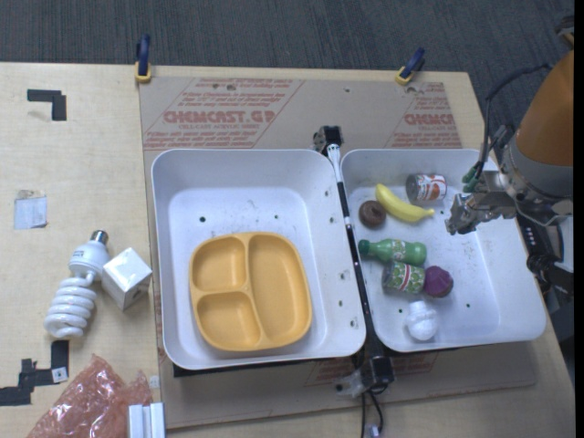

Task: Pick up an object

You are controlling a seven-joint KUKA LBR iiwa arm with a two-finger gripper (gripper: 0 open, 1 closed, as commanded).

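Note:
The right bin [497, 290] holds a yellow banana [404, 205], a small tin can [426, 187] on its side, a brown doughnut-shaped piece [371, 213], a green bottle [392, 250], a green-labelled can [404, 279], a purple ball-like item [440, 282] and a white lump [421, 321]. My gripper [464, 215] hangs over the upper right part of this bin, just right of the tin can and the banana's tip. Nothing is seen held in it.
A yellow divided plate [249, 292] lies in the left bin [173, 208]. On the bench to the left are a spiral light bulb [73, 290], a white cube [126, 276] and a red mesh bag [91, 398]. Two clamps [143, 57] hold the board's far edge.

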